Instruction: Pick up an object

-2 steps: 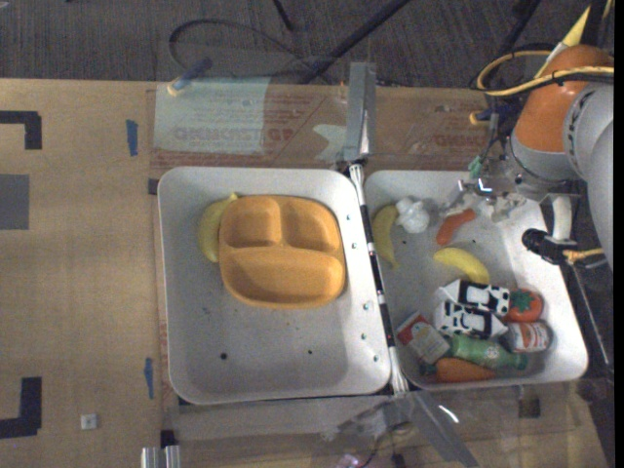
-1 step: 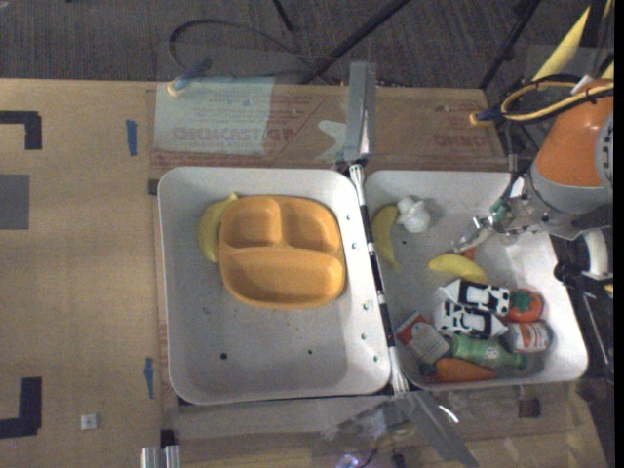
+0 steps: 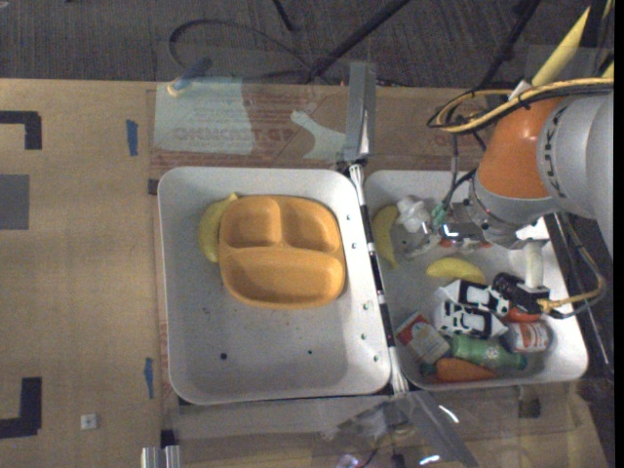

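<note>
My gripper (image 3: 421,224) reaches down into the upper left part of the right bin (image 3: 575,354), under the grey and orange arm (image 3: 526,159). It hovers between a yellow banana (image 3: 384,232) lying along the bin's left wall and a second small banana (image 3: 455,268) just below it. Whether it touches either one is hidden by the wrist. Lower in the same bin lie a black-and-white patterned object (image 3: 470,313), a red can (image 3: 527,337), a green bottle (image 3: 485,351), an orange carrot (image 3: 466,370) and a small red-and-white packet (image 3: 422,339).
The left bin (image 3: 273,359) holds an orange divided plate (image 3: 282,250) with a yellow item (image 3: 209,230) poking out at its left edge. A white bottle (image 3: 531,262) stands at the right bin's right side. Cables hang by the arm.
</note>
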{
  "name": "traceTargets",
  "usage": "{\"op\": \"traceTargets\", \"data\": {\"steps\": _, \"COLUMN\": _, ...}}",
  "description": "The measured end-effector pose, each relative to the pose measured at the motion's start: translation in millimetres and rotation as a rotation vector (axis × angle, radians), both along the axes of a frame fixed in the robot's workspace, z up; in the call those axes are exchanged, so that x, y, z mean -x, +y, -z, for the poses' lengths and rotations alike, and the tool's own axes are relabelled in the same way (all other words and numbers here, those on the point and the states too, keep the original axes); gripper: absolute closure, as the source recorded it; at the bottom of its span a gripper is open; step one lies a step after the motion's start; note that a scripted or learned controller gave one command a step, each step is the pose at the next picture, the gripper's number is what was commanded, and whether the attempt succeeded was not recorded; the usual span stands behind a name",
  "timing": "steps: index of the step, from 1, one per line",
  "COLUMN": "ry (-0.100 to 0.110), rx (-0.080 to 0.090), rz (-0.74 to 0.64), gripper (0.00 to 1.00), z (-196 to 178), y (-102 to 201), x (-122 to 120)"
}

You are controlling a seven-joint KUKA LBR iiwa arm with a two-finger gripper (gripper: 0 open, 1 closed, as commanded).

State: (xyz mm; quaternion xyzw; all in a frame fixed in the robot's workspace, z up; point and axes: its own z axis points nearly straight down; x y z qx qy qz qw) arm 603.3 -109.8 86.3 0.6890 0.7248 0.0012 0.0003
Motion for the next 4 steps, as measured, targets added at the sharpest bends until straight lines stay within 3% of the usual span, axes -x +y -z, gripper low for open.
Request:
{"op": "traceTargets", "data": {"steps": 1, "ry": -0.004, "rx": 0.001, "rz": -0.167, "gripper": 0.0, "z": -1, "y": 12, "x": 38}}
{"op": "traceTargets", "data": {"steps": 2, "ry": -0.013, "rx": 0.004, "rz": -0.165, "gripper": 1.0, "z": -13, "y": 11, "x": 35}}
{"op": "traceTargets", "data": {"steps": 3, "ry": -0.001, "rx": 0.003, "rz": -0.068, "gripper": 1.0, "z": -182, "y": 45, "x": -18}}
{"op": "traceTargets", "data": {"steps": 4, "ry": 0.003, "rx": 0.001, "rz": -0.271, "gripper": 1.0, "z": -183, "y": -6, "x": 51}}
